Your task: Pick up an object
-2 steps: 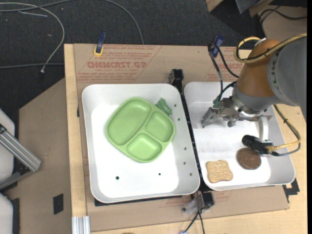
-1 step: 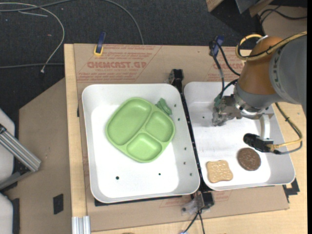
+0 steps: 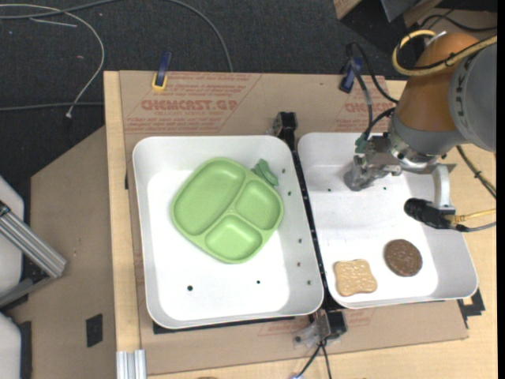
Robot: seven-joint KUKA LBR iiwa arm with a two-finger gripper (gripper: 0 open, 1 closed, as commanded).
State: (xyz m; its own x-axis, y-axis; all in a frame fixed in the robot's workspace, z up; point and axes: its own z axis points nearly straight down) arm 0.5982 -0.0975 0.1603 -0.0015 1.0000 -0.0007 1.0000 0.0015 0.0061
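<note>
Camera view: gripper point(image 3: 364, 174) sits low over the back of the right bin point(image 3: 442, 290), nothing visible between its fingers (can't tell from this angle whether they're spread or closed). Brown round cookie point(image 3: 403, 257) and tan square cracker point(image 3: 354, 276) lie near that bin's front edge, well apart from the gripper. Left bin point(image 3: 158, 290) holds a green divided plate point(image 3: 227, 209).

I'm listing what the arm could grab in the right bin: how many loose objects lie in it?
2: a tan cracker near the front edge and a round brown cookie just right of it. The arm may hide others.
</note>
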